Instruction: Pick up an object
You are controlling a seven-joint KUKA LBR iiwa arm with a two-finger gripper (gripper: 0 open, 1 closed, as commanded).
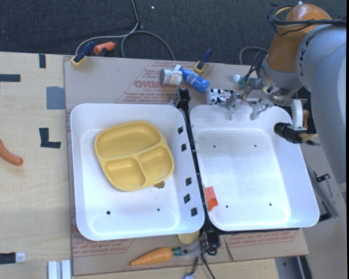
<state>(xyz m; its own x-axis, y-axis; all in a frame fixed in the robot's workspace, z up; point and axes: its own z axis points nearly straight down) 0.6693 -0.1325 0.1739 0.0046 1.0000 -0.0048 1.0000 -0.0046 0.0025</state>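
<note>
End effector [244, 110] poised over far rim of right bin [253, 214], fingers spread, grasping nothing. Nearest pickable object, yellow divided plate [134, 154], lying flat in left bin [128, 222]. Likely risk: plate too wide and flat, slipping from fingers.

Bench top [23, 202]: pale wood grain, marked with dark grey angular patches at the left. Brown cardboard sheet [145, 86]: laid across the bench, printed in red. Floor [58, 10]: dark, apparently carpeted, seen beyond the far edge. Lighting: even, with soft shadows cast.
</note>
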